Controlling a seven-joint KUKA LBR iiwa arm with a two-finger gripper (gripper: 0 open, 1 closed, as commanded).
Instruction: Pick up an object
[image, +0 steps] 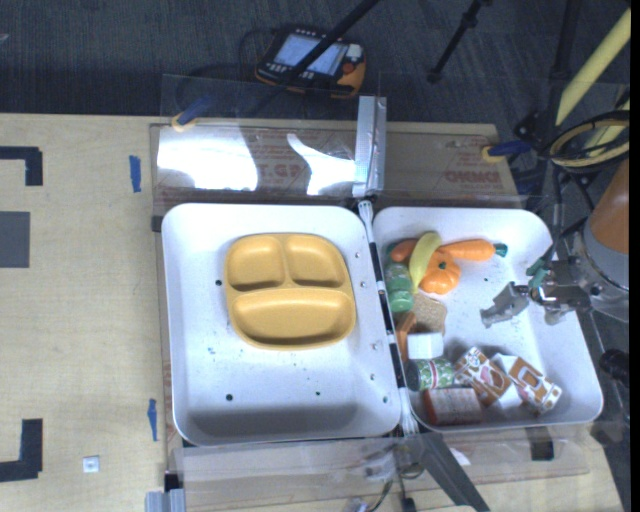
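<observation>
Gripper (512, 303) hangs over the right bin's (570, 350) bare middle, toward its right wall; fingers look spread apart with nothing between them. Objects crowd that bin's left wall and near edge: banana (424, 258), carrot (468, 250) and a small orange fruit (442, 279) at the far left corner, green bottle (399, 288) beside them, cartons (510, 380) along the near edge. Left bin (190, 380) carries a yellow tray (290, 290), set toward its far edge.

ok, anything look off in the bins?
Nothing damaged or spilled. The yellow tray sits flat in the left bin. The right bin's items are jumbled against its left wall and front edge, several lying on their sides.
</observation>
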